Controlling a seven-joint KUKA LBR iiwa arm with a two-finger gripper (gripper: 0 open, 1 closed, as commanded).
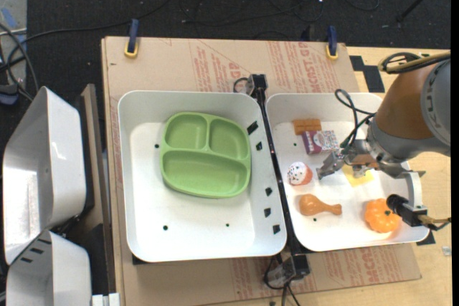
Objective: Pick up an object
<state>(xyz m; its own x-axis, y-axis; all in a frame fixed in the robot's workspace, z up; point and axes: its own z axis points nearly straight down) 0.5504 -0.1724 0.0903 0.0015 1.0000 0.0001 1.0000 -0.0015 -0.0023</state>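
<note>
Arm reaches in from the right, orange band above the wrist; jaws (331, 167) low inside the right-hand shallow white bin (344, 244), pointing down-left. Whether they are released or clenched cannot be told from this slant; nothing seen between them.

Candidates around the jaws:
- small purple-and-white packet (319, 141), just above and slightly left, near
- flat orange-brown block (307, 126), further above, beyond the packet
- white ball with red dots (297, 173), just left, near
- orange plastic drumstick (319, 206), below and slightly left
- flat yellow piece (358, 176), just right, partly under the wrist
- orange pumpkin-shaped toy (380, 216), below right, apart

Green three-compartment plastic tray (206, 155) lies in the left white bin (140, 175), well left of the jaws. Both bins sit on the cardboard-topped table (186, 57).

Judgement: approach-and-descend step; no pick made yet. Next move calls for settling squarely over one item, likely the ball or packet, closing, then lifting straight up clear of neighbours.
</note>
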